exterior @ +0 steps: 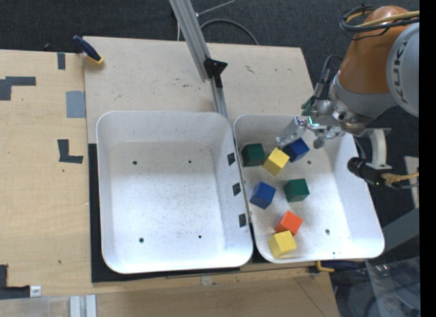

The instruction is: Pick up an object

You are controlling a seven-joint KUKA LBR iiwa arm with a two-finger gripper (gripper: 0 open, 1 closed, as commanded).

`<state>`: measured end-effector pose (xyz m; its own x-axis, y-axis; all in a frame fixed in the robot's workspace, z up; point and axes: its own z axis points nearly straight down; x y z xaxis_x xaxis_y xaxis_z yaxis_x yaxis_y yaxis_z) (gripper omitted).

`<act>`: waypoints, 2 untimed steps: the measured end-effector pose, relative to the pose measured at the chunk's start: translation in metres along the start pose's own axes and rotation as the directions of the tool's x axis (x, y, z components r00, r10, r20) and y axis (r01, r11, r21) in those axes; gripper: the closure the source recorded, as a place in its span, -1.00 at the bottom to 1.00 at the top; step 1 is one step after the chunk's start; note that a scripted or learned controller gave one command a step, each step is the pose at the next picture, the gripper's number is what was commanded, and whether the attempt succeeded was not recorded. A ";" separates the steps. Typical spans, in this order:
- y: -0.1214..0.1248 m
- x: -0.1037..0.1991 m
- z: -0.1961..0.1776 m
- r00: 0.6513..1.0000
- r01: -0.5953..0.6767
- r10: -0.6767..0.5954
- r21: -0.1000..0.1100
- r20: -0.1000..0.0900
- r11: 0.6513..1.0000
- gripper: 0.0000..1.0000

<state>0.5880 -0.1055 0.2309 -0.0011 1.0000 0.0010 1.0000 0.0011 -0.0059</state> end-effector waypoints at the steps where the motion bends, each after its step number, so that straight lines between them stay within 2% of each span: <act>1: 0.001 0.000 -0.003 1.000 0.001 -0.001 -0.004 0.001 1.000 -1.00; 2: -0.001 0.008 0.059 1.000 0.000 0.000 0.001 0.000 1.000 -1.00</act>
<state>0.5868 -0.0970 0.1722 -0.0012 1.0000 0.0006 1.0000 0.0012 -0.0074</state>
